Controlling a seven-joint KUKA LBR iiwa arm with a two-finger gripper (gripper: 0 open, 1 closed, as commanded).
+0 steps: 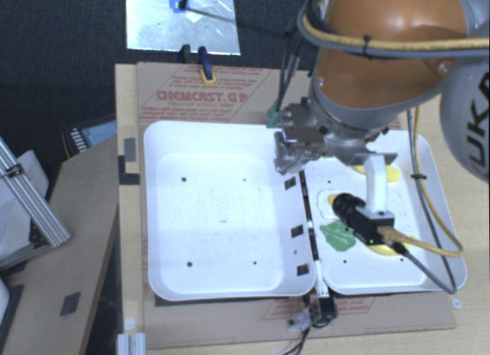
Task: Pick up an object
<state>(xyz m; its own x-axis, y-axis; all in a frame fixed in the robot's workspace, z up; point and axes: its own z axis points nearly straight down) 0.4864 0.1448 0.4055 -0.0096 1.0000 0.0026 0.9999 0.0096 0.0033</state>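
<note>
Two white bins, one tool, a few small items.
I see the tool [289, 161] low over the seam between the left bin [222, 216] and the right bin [367, 273], towards their far edge. I cannot tell whether it is spread or pressed together, nor whether it touches anything. The green object [337, 236] lies in the right bin, near the seam, with yellow pieces [392, 174] close by. Both bins rest on a cardboard sheet [203, 95] with red lettering, on the bench [84, 216]. A silvery sheet [182, 5] hangs beyond, against a dark backdrop.
</note>
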